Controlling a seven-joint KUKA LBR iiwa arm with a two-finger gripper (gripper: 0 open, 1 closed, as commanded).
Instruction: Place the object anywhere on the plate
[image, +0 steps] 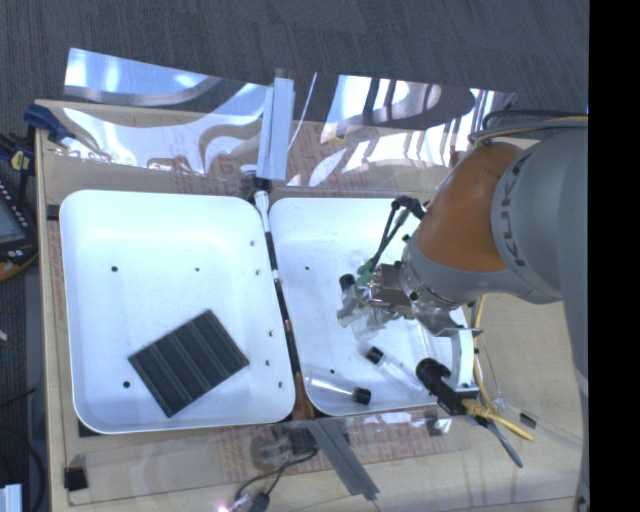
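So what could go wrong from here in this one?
1. The dark ribbed plate lies in the left bin, while the tool hovers in the right bin; any carry has to cross the divider between them, where a loose grasp might drop.
2. The clear tubes with black caps look small and see-through, and one lies close to the bin's near wall, so a grasp could miss or slip.
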